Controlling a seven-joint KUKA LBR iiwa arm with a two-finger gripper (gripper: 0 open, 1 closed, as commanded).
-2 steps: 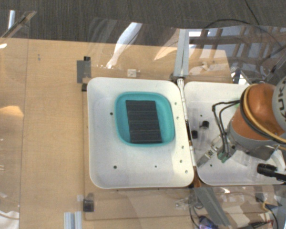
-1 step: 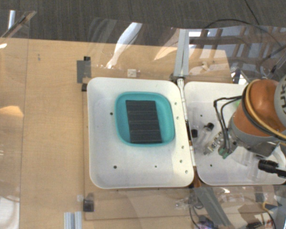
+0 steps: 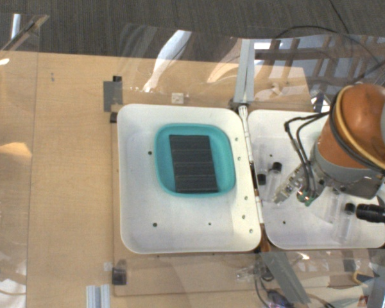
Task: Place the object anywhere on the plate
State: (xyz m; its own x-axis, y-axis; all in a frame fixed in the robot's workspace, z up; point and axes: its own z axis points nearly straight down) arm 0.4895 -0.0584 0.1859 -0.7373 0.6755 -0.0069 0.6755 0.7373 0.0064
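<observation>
With the end effector point(image 3: 294, 190) low in the right bin point(image 3: 269, 128) and its grip too blurry to tell, the hard-to-pick-out object must be caught firmly before being carried left to the teal plate point(image 3: 226, 147).

Teal plate point(image 3: 195, 159), square with rounded corners, lay flat in left bin; dark ribbed rectangular object point(image 3: 193, 163) rested flat at its centre.
</observation>
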